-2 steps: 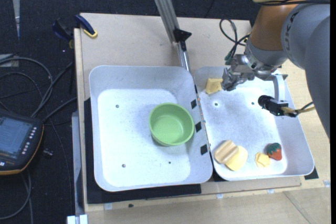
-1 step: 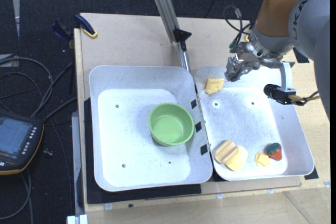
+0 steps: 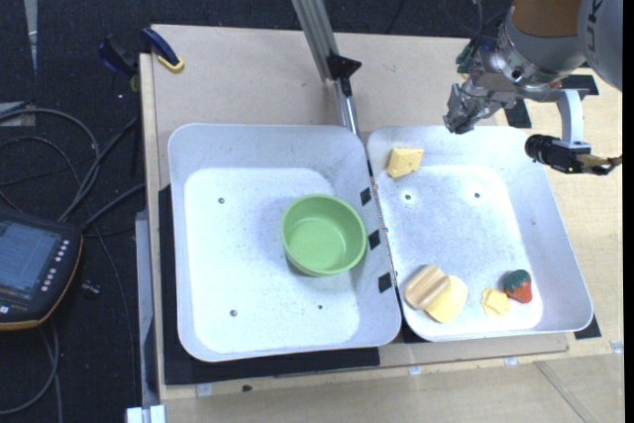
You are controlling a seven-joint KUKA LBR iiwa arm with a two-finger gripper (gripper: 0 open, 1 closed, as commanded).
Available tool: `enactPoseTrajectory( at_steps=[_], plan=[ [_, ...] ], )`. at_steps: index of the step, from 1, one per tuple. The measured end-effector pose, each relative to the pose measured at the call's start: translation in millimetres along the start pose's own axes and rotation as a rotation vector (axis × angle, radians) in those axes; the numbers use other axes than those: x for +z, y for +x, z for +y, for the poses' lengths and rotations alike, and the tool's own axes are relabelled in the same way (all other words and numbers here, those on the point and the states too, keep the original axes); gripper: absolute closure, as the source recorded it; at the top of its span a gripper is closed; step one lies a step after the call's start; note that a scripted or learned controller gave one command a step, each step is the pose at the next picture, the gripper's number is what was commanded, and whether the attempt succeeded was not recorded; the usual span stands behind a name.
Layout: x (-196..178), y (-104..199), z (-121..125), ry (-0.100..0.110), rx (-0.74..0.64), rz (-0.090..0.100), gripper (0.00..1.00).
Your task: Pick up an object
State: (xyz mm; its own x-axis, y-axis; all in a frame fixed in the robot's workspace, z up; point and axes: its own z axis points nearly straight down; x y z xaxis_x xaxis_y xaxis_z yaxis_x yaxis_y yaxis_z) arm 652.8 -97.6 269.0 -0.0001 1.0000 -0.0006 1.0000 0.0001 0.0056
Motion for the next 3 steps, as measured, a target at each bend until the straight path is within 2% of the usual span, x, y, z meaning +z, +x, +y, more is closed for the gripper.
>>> enactPoseTrajectory(
  at_steps=[1,2,3],
  plan=[
    [5,62,4,0.005,-0.005,0.002,1.0],
    [16,105,2,0.006,-0.003,0.001,1.0],
    [11,156,-2,0.005,-0.004,0.002,1.0]
  ],
)
